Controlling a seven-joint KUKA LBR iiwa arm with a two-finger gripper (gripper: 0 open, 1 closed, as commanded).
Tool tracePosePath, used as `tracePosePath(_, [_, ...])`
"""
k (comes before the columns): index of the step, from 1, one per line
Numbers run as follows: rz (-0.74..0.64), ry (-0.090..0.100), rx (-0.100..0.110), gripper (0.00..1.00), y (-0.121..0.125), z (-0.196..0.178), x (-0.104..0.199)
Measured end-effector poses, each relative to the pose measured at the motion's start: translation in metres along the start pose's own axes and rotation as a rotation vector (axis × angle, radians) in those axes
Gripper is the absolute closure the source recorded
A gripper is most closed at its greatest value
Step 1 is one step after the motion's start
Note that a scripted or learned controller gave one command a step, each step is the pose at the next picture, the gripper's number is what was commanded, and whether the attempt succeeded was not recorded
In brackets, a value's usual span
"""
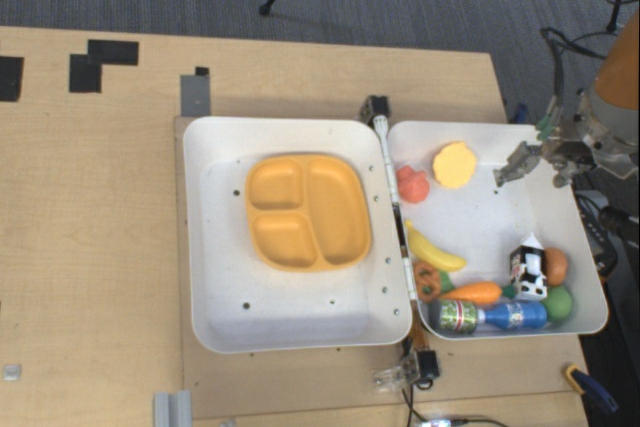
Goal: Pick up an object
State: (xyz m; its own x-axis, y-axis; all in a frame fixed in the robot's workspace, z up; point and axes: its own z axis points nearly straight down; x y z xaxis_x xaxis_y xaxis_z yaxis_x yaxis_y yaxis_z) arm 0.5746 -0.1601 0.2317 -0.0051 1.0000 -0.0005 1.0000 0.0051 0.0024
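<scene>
The right bin holds several toys. A yellow round piece and a red piece lie at its far left. A banana rests by the left wall. Along the near wall lie an orange pepper, a carrot and a bottle. A black-and-white carton, an orange ball and a green ball crowd the near right corner. My gripper hangs open over the bin's far right part, above bare floor, with nothing between its fingers.
The left bin carries a yellow divided plate. A black rod runs along the seam between the bins. Cables hang at the right beside the arm.
</scene>
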Motion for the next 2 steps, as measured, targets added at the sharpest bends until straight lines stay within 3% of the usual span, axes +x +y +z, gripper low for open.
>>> tracePosePath(1, [-0.039, -0.001, 0.0, 0.0, -0.064, 0.004, -0.032])
tracePosePath(2, [-0.101, -0.002, -0.005, 0.0, -0.086, 0.145, -0.042])
